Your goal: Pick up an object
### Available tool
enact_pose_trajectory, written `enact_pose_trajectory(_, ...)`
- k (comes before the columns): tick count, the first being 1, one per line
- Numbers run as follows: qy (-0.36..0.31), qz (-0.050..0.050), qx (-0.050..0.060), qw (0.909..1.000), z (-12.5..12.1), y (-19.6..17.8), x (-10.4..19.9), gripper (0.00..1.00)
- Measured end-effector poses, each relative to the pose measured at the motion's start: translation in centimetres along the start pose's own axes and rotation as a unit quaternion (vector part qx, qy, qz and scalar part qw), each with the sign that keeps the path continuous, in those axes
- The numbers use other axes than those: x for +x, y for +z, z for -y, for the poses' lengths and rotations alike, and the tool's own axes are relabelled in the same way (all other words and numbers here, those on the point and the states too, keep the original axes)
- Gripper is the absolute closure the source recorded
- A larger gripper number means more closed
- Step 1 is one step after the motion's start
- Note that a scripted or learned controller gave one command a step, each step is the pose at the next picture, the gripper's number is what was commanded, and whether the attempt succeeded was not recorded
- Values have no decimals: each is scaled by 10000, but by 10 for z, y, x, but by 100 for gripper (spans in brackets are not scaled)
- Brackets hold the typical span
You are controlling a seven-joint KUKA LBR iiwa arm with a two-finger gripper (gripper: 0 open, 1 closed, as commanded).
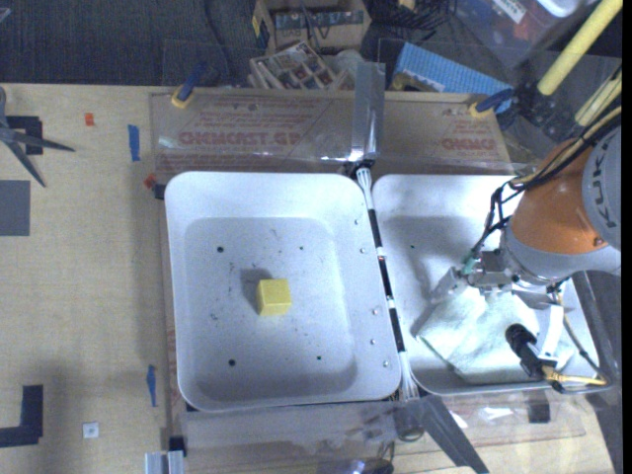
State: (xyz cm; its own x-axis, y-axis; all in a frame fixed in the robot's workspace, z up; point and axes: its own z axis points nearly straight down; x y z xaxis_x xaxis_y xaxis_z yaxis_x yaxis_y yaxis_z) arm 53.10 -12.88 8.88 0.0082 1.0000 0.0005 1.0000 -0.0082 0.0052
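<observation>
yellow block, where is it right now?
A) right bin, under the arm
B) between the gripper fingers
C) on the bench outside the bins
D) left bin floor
D: the yellow block lies alone on the floor of the left bin, well apart from the arm over the right bin.

Robotics lab or test workshop. Wooden counter [79, 294] carries two white bins [197, 205] side by side, blue tape marks [133, 142], clamps. Grey-orange industrial arm [563, 227] over right bin. Behind counter: dark carpet floor [99, 18], cables [222, 18], boxes with parts [301, 13].
</observation>
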Motion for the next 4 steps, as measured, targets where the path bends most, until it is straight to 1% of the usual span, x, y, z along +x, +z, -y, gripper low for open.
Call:
enact_pose_trajectory(1, 14, 2, -10, 10000, -1, -8, -1, 100)
enact_pose_trajectory(2, 2517, 17, 38, 9678, -12, -31, -25, 100)
enact_pose_trajectory(3, 3195, 21, 53, 9476, 1, -105, 15, 100)
enact_pose_trajectory(4, 4154, 28, 50, 9096, -19, -69, -4, 100)
